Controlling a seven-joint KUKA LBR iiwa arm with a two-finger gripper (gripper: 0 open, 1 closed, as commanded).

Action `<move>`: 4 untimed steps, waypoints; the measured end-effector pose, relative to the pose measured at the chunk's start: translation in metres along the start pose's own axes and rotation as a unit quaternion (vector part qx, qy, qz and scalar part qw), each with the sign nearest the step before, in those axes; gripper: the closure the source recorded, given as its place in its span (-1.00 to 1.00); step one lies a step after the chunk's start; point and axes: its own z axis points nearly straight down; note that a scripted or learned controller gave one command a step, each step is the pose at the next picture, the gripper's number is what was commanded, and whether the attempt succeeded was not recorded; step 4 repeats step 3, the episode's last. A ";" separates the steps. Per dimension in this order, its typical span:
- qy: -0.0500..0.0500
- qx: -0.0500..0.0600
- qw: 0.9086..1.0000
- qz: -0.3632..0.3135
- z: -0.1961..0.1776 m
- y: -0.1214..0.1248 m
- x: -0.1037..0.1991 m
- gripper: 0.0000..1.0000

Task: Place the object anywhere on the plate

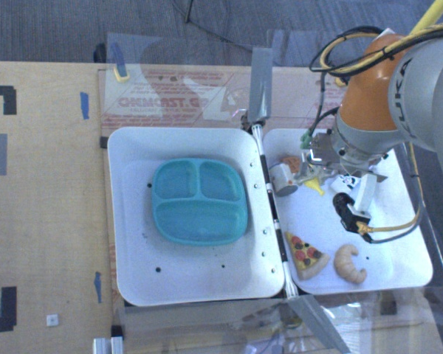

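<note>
A teal divided plate [199,201] lies in the middle of the left bin [133,271]. In the right bin [406,271] are a toy pizza slice [305,254] and a toy croissant [349,262] near the front. A small grey can [283,179] lies on its side against the left wall, with an orange-red item [290,163] just behind it. A yellow piece [315,187] peeks out under the arm. My gripper [316,169] hangs low over the back left of the right bin, right beside the can and the yellow piece, and the wrist hides much of it.
The bins' shared divider [269,198] runs between the plate and the toys. A black connector with a yellow cable [348,212] dangles from the wrist over the middle of the right bin. A grey post [260,87] stands behind the bins.
</note>
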 end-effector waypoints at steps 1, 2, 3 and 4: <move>0.000 -0.002 0.999 -0.047 0.000 0.008 0.084 1.00; 0.001 0.001 1.000 -0.023 0.038 -0.015 0.150 1.00; 0.001 0.001 1.000 -0.023 0.038 -0.015 0.150 -1.00; 0.001 0.001 1.000 -0.023 0.038 -0.015 0.150 -1.00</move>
